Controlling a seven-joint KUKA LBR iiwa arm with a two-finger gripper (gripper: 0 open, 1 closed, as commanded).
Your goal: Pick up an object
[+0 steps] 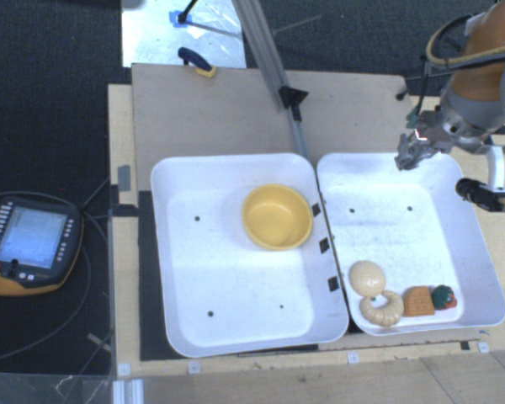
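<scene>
The claw (411, 156) hangs over the far corner of the right bin (421, 225); I cannot tell its state. The nearest pickable things, a pale egg-shaped piece (367, 277) touching a ring-shaped pastry (382, 308), lie well apart from it at the bin's near edge.

Wooden bench (236, 108), left bin (181, 251), right bin (421, 217)

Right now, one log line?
pincer: above right bin far rim | bowl: left bin | egg, ring: untouched
</scene>
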